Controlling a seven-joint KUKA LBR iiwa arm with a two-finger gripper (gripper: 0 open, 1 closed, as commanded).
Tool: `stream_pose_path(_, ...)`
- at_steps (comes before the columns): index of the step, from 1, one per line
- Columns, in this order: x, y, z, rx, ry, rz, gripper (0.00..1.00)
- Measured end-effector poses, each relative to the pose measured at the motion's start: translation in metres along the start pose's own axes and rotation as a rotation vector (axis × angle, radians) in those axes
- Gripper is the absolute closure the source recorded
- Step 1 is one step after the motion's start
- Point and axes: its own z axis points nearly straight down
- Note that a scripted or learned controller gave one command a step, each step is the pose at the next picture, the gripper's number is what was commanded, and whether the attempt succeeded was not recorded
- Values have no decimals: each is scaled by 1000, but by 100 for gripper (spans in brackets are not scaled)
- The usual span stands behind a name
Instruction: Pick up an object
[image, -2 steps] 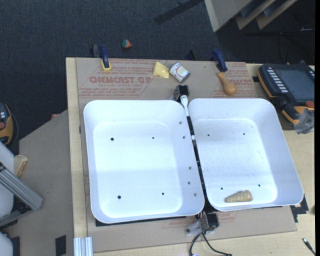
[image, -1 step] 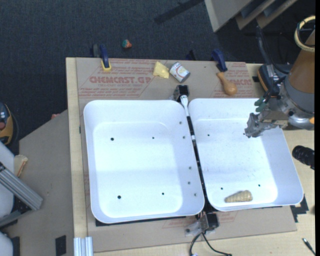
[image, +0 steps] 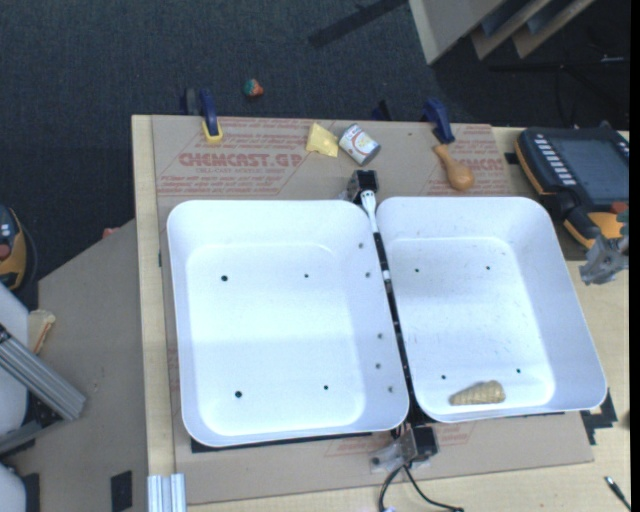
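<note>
Two shallow white bins are seen side by side on the bench (image: 160, 170), their inner rims touching along a dark seam. The task's thing, a tan elongated object (image: 478, 394), is found in the right bin (image: 575, 300), on the bin floor close to the near wall and somewhat right of that bin's middle. It lies flat. Its long axis is laid nearly parallel to the near wall, running left to right, with the right end raised slightly toward the far side. The right end looks a little thicker than the left, though the shape is too small to be made out surely. It is touched by nothing, and the rest of that bin's floor is marked only by small dark dots and fine specks.

The left bin (image: 178, 300) is marked by a few small dark dots on its floor.

Whether the hand is apart or together cannot be told, so places are given by the bins.

Beyond the far rims, on the bench, a yellow piece (image: 321, 140) and a small pale box (image: 359, 146) are set just beside each other, and a brown wooden-handled item (image: 453, 168) is placed farther right. Two blue clamps (image: 209, 112) are fixed at the bench's far edge. A dark pendant (image: 580, 165) is seen at the far right.
</note>
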Motion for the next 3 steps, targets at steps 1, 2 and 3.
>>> stream_pose_path(1,87,0,55,14,10,-17,100)
stream_pose_path(2,29,2,-40,-6,0,-4,100)
stream_pose_path(3,80,55,37,12,8,-14,100)
